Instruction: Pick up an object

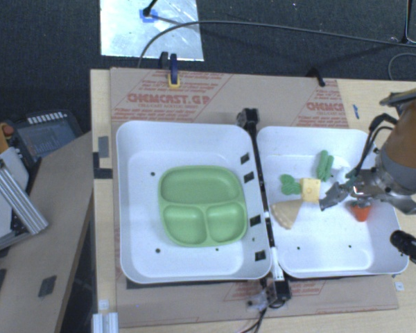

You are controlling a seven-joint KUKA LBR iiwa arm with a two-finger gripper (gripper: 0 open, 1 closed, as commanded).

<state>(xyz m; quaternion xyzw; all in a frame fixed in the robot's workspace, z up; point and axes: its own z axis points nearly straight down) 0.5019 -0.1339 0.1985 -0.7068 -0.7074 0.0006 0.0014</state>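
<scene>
In the right bin (pixel 312 259), the gripper (pixel 331 198) hovers just beside the yellow block (pixel 310 189), fingers apart and gripping nothing; the tan wedge (pixel 285 214) lies nearby, lower left.

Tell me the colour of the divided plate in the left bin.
Light green; the divided plate shows plainly in the camera view, lying flat in the white left bin.

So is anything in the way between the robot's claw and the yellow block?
Nothing visible. The gripper sits in the right bin, right beside the yellow block. The orange piece lies behind it, not between them.
</scene>
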